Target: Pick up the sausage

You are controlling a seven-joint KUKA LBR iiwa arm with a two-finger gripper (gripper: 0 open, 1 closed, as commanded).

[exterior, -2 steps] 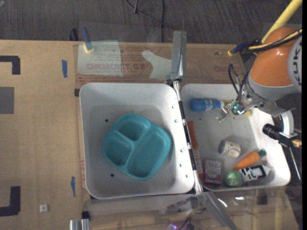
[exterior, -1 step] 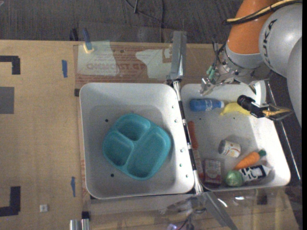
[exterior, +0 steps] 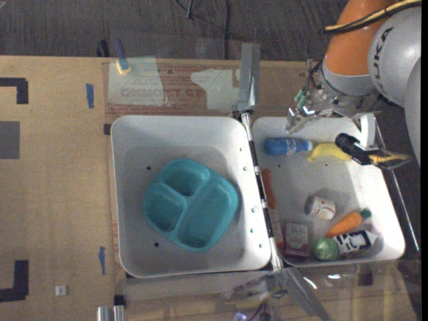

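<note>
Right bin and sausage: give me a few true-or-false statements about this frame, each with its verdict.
1. The sausage lies along the right bin's left wall. True.
2. The teal tray sits in the right bin. False: it is in the left bin.
3. The gripper is above the right bin's far edge, apart from the sausage. True.
4. The carrot lies beside the blue bottle. False: the banana does.

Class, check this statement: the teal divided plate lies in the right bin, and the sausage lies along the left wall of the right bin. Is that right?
One detail is wrong. The camera view shows the teal divided plate in the left bin, not the right one. The rest stands: the sausage lies along the left wall of the right bin.
</note>
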